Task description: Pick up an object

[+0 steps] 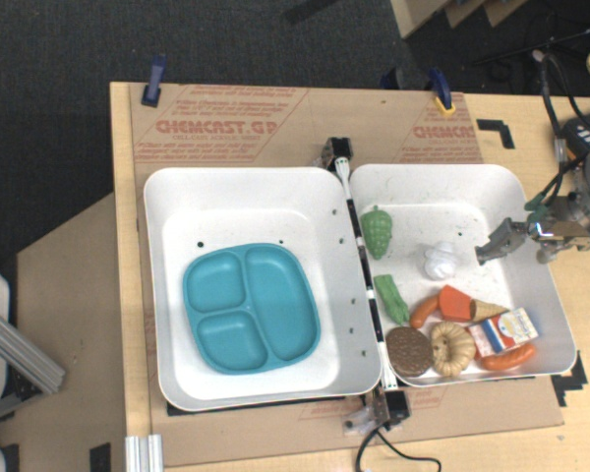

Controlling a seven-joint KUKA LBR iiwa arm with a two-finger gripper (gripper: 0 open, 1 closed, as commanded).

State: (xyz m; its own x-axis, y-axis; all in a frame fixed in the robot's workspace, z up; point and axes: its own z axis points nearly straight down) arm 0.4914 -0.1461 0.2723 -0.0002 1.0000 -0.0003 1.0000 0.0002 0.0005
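The right bin holds several toy foods. A green leafy piece lies by its left wall, with a small white object near the middle. Lower down are a green pod, an orange wedge, a brown round cookie, a tan ring-shaped donut, a small red, white and blue carton and a red sausage. My gripper hangs over the right side of this bin, right of the white object and above the carton. Nothing shows in its grasp.
The left bin holds a teal divided plate. A black hinge strip runs between the two bins. Blue clamps hold the cardboard sheet at the back. Cables hang at the right by the arm.
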